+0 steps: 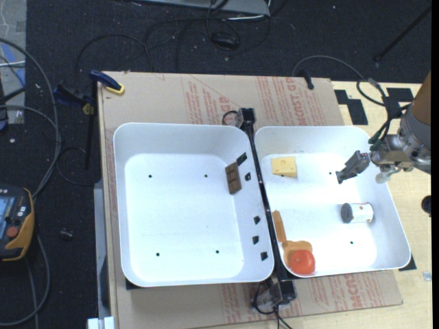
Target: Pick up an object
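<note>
White cylinder with dark cap (357,213) lying on its side in the right bin (322,137), near yellow cheese wedge (285,167) and orange-handled red tool (293,249). Above it, claw (351,166) hovering, carrying nothing; finger spread impossible to tell.

The arm (420,118) enters from the right edge of the camera view, above the right bin (322,137), which serves as the landmark here. An orange band shows at the upper right, with the grey wrist section below it, just outside the bin's right wall. From the wrist the gripper (350,168) stretches leftward and slightly downward across that wall, ending over the upper right part of the bin's floor. Its dark fingertips point down-left, hanging apart from the bin's walls. How the fingers are set is too small to make out.
</note>
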You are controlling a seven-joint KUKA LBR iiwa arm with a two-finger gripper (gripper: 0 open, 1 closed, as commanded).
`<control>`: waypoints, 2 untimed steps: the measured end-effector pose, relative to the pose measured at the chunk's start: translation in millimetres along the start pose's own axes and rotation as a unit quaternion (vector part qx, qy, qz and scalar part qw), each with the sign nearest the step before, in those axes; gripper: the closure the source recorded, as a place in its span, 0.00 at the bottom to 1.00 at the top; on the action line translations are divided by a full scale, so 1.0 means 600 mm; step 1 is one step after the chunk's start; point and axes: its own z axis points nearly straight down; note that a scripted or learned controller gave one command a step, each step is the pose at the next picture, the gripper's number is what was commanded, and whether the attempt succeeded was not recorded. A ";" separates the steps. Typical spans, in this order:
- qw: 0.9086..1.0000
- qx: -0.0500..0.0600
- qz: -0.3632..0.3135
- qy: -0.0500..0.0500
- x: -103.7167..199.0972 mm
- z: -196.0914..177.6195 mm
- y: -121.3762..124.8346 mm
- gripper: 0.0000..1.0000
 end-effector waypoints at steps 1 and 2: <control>1.000 -0.002 0.000 0.000 0.000 -0.003 0.001 0.00; 1.000 0.000 0.000 0.000 0.000 0.068 0.006 0.00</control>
